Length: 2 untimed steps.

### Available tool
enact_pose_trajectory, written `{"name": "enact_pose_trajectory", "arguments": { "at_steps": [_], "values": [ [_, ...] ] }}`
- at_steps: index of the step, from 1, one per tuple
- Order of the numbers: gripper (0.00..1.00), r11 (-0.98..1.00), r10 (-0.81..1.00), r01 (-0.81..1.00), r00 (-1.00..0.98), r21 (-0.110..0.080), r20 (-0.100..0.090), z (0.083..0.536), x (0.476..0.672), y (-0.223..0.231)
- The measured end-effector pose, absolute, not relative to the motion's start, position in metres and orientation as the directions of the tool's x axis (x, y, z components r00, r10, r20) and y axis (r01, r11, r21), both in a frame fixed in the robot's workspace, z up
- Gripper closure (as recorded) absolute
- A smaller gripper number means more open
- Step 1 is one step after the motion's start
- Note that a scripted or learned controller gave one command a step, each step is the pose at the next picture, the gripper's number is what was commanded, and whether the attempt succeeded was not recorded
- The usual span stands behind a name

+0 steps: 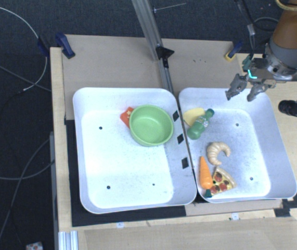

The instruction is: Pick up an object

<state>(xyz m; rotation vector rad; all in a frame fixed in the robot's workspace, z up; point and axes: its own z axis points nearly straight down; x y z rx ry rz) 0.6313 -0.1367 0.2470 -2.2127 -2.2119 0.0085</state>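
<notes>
The gripper (246, 90) hangs with its two fingers spread and nothing between them above the far edge of the right bin (265, 139). Below lie a green bottle (199, 125), a croissant (218, 151), a carrot (205, 173) and a pizza slice (222, 181); a green bowl (150, 125) sits in the left bin (101, 160).

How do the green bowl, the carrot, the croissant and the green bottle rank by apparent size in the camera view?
1. green bowl
2. carrot
3. green bottle and croissant: they look alike, so I leave them unranked.
</notes>
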Motion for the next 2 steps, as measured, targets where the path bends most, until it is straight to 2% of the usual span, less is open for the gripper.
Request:
{"name": "enact_pose_trajectory", "arguments": {
  "at_steps": [1,2],
  "values": [
    [0.0,0.0,1.0,1.0,0.0,-0.007,0.004,0.25,0.632,-0.137],
    [0.0,0.002,1.0,1.0,-0.002,-0.013,0.005,0.206,0.636,-0.132]
  ]
}}
